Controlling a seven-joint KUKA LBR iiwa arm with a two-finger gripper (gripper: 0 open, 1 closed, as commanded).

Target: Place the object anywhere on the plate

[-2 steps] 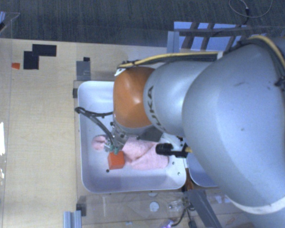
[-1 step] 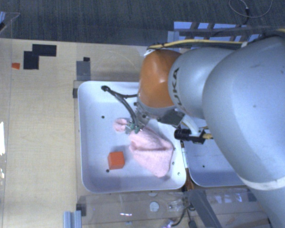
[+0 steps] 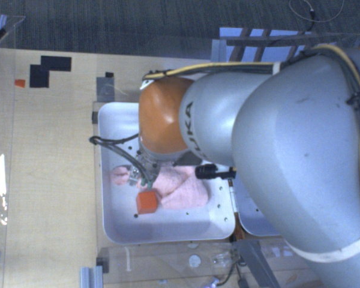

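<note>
A pink plate (image 3: pixel 186 191) lies in the left white bin (image 3: pixel 117 221), partly hidden under the arm. A small orange block (image 3: pixel 147 203) rests at the plate's left edge, touching or overlapping it. A little pink piece (image 3: pixel 118 175) lies to the left of the plate on the bin floor. My gripper (image 3: pixel 139 176) hangs below the orange wrist band (image 3: pixel 162 119), just above and to the left of the orange block. The wrist and cables cover its fingers.
The big grey arm (image 3: pixel 276 137) covers most of the right bin (image 3: pixel 252 224) and the back of the left bin. A black cable (image 3: pixel 111 143) loops off the wrist to the left. Wooden bench surface (image 3: pixel 42 179) lies to the left of the bins.
</note>
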